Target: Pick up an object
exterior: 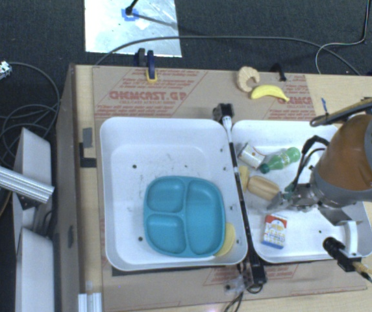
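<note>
Gripper (pixel 288 197) low in right bin (pixel 315 255), grip state can't tell, just beside wood block (pixel 262 186), w/ green bottle (pixel 280 159) above it, small carton (pixel 274 231) below; blue tray (pixel 184 216) in left bin (pixel 124 174).

Arm (pixel 351 164): we log one, grey with orange band, reaching in from the right, wrist bent low. Gripper (pixel 283 199): pointing left at its tip.

The arm (pixel 354 161) runs off the right edge and hides part of the right bin (pixel 302 255).
</note>
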You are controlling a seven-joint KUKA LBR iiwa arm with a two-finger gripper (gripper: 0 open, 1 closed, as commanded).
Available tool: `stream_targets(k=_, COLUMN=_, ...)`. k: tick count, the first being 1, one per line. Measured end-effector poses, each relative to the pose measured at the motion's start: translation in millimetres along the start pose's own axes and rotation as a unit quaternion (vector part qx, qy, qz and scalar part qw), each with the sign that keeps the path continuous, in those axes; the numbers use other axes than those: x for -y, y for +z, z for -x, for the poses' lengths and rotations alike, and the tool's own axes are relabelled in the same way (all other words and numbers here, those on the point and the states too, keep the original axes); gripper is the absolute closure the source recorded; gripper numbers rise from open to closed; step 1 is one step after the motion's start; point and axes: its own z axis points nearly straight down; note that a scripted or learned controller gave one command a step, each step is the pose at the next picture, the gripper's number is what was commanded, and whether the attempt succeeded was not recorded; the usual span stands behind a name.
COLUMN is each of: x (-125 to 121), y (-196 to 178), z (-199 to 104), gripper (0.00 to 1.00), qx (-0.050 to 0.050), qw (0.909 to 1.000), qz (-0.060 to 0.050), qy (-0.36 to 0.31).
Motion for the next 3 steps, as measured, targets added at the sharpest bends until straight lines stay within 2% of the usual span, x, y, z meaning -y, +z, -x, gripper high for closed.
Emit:
stream_targets(k=1, x=7.1, y=16.5, z=-30.7, gripper=0.0, qx=-0.006, qw=0.9999, qz=-0.012, qy=-0.002)
stream_targets(k=2, x=-81.8, y=18.3, z=1.8, gripper=0.0, qx=-0.005, qw=0.9999, qz=-0.011, qy=-0.003)
stream_targets(k=3, x=-82.4, y=8.1, z=1.8, gripper=1.0, qx=-0.005, qw=0.9999, qz=-0.011, qy=-0.005)
